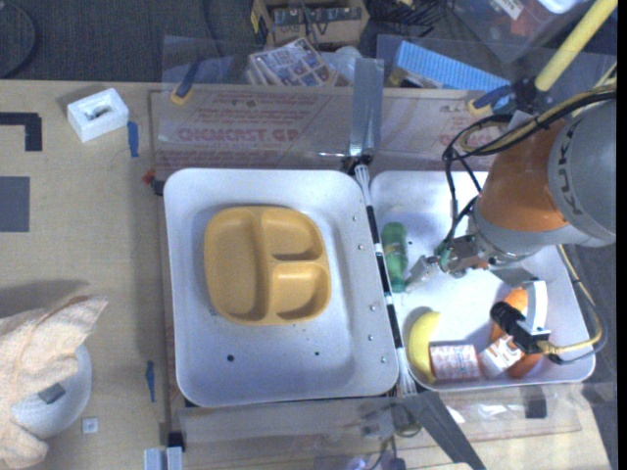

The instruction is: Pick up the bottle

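A small green bottle [394, 253] lies along the left wall of the right bin [431, 204], its cap end pointing toward the far side. My gripper [427, 267] hangs low in that bin, just right of the bottle's near end and very close to it. I cannot see the bottle held in the gripper. The grey arm with its orange band [519, 199] reaches in from the right and covers the right part of the bin.
In the right bin's near corner lie a yellow fruit [421, 341], a can with a white and red label [456, 362] and an orange item [524, 360]. The left bin [186, 262] holds a yellow divided tray [265, 262]. A crumpled cloth [39, 346] lies on the bench at far left.
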`<move>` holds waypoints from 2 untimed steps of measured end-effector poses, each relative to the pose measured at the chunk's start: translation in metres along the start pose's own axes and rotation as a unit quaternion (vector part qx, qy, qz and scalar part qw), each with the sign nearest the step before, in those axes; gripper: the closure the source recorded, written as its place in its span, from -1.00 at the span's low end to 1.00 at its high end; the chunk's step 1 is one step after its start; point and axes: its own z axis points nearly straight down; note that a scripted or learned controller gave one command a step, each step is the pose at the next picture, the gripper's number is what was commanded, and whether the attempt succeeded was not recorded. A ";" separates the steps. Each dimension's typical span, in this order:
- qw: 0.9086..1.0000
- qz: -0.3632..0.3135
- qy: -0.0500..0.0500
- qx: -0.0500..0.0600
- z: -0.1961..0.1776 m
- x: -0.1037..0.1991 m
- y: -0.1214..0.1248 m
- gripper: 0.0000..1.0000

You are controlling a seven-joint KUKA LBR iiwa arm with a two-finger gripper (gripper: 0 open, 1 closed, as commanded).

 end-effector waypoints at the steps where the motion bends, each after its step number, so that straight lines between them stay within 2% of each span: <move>1: 1.000 -0.003 -0.001 -0.001 -0.096 0.028 0.033 -1.00; 2: 0.999 -0.036 -0.002 -0.004 0.001 -0.012 0.015 -1.00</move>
